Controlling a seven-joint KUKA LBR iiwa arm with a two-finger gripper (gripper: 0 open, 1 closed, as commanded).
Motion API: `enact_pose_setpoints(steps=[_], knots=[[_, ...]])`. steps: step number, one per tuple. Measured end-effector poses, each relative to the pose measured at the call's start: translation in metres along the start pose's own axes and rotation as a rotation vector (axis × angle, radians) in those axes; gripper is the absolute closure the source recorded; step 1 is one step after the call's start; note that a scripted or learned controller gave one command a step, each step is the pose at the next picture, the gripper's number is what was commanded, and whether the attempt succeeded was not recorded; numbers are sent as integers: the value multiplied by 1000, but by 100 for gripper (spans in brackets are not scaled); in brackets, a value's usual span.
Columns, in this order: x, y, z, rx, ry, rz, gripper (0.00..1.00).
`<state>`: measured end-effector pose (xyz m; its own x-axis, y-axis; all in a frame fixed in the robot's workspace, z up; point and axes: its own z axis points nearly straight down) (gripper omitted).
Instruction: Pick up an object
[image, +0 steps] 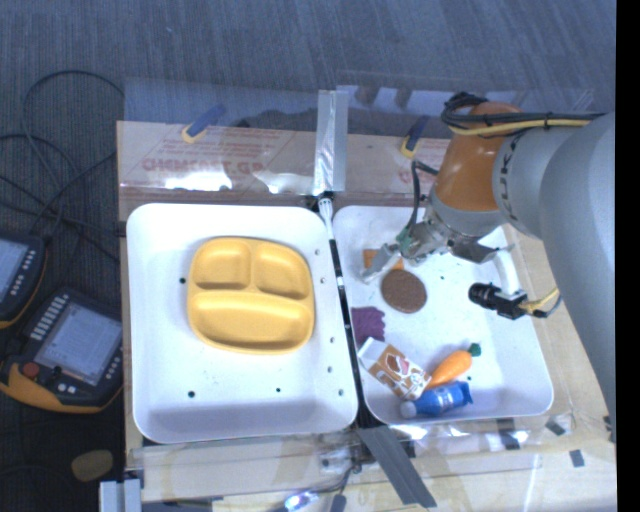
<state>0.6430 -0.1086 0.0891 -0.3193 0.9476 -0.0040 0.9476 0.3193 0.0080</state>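
Grey carpet surrounds the counter (140, 150), which carries two shallow white bins side by side. Over the right bin (535, 385) the gripper (400, 250) hangs low at the far-left corner, just beside a small orange-brown piece (378, 260) and right above a brown disc (404, 291); whether it is open or closed I cannot tell. The risk, as I judge it, is crowding: disc, piece and bin wall lie so close that a closing grasp could nudge one away or catch two. That bin also holds a purple lump (368, 322), a snack packet (395, 368), a toy carrot (450, 366) and a blue bottle (440, 400). The left bin (150, 400) holds a yellow divided tray (250, 295).
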Motion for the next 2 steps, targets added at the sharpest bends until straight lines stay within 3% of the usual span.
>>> enact_pose_setpoints(steps=[1,2], knots=[[0,2,-11,-6,1,0,100],[0,2,-11,-6,1,0,0]])
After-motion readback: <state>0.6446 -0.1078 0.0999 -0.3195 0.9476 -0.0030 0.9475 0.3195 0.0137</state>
